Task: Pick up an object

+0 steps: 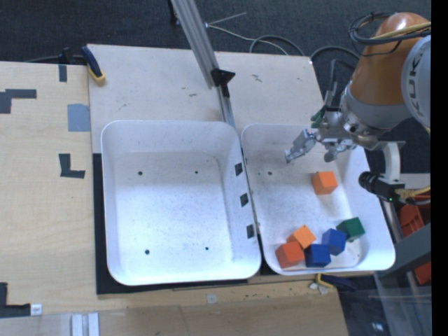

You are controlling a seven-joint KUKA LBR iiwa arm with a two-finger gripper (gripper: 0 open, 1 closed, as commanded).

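An orange block (324, 182) lay alone in the right bin (280, 187), apart from the blocks heaped in its near corner, which made it the easier pick. The gripper (308, 147) hung above and just behind it, jaws spread and holding nothing, apparently lining up a descent.

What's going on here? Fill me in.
A grey KUKA arm with an orange band reaches in from the right, its hand hovering over the right white bin. Nothing shows between its fingers. A lone orange block lies just below the hand. Near the bin's front corner sit two more orange blocks, two blue blocks and a green block.
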